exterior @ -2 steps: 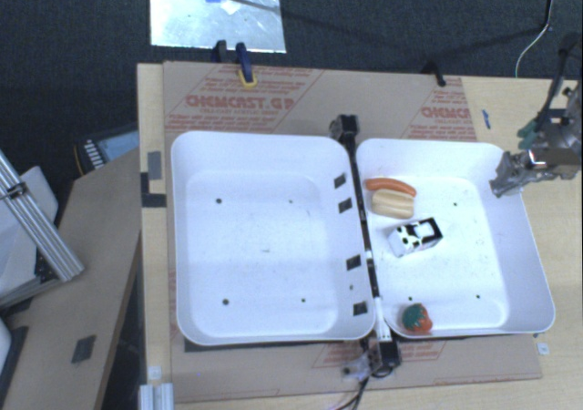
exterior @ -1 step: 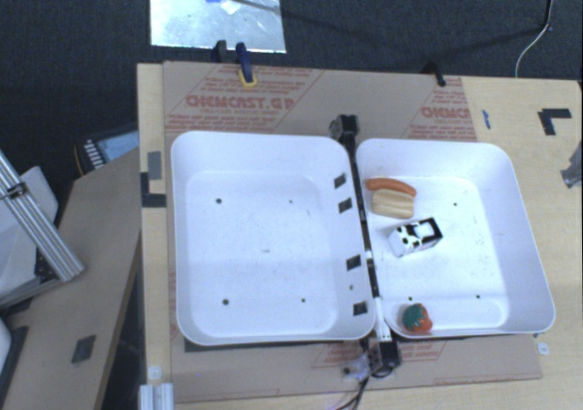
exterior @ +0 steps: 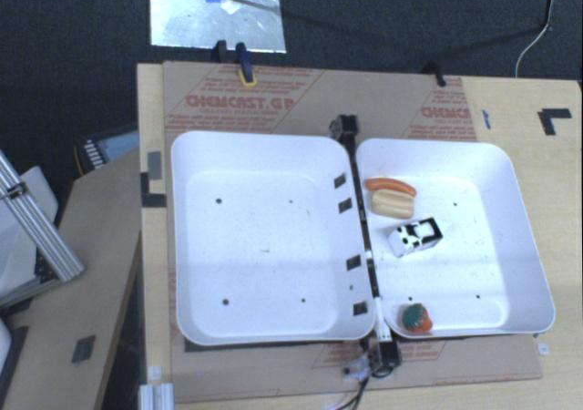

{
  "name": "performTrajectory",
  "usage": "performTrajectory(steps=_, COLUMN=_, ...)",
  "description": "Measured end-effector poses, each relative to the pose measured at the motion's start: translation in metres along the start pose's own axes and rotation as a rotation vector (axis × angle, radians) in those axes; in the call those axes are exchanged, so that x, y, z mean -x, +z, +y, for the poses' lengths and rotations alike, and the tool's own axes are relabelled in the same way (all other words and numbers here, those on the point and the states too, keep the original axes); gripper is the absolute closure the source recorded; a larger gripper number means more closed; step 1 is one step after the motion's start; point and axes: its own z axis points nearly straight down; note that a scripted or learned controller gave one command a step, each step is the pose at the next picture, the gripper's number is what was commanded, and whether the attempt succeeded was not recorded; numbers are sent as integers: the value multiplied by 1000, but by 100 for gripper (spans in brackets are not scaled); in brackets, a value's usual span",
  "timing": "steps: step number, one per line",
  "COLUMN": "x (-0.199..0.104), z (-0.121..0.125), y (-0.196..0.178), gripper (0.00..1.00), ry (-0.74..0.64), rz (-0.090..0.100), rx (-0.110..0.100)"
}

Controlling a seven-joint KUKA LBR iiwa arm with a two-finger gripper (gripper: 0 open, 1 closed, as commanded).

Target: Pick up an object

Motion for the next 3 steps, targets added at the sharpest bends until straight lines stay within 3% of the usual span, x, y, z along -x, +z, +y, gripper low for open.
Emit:
performTrajectory(steps=1, x=-47, z=-3, y=230, gripper=100, ry=-4, rz=11, rx=-23)
performTrajectory(steps=2, x=-109, z=-2, y=192, gripper=100, ry=-8, rz=7, rx=-9)
performTrajectory(steps=3, x=-178, z=-2, y=134, gripper=100, ry=-8, rz=7, rx=-8)
